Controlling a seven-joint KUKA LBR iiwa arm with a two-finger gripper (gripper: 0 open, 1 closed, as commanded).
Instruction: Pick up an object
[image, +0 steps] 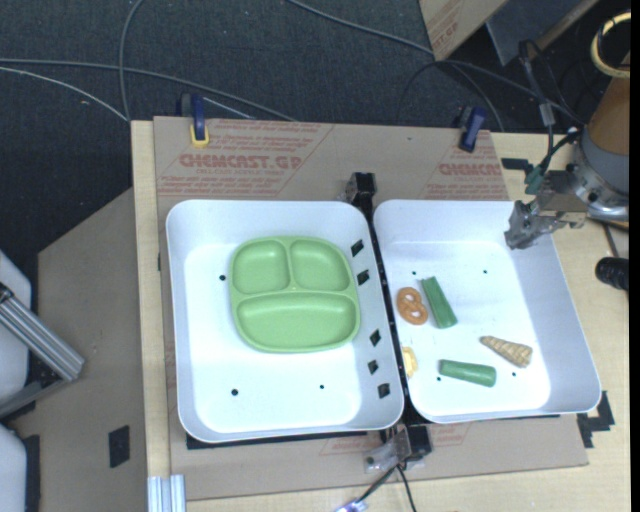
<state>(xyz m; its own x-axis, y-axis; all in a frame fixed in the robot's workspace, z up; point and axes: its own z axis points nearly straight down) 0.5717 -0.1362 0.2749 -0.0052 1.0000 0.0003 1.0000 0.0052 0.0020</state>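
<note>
The right bin holds several small items. A brown pretzel lies beside a green stick near the bin's middle left. A second green stick lies toward the front, with a tan cone to its right. A small yellow piece rests against the bin's left wall. My gripper hangs over the bin's far right corner, well away from all of these items, and nothing shows in its grasp.
The left bin carries a green divided plate. A black divider with clips runs between the bins. Clamps hold the cardboard backing at the far edge. Cables cross the dark floor behind.
</note>
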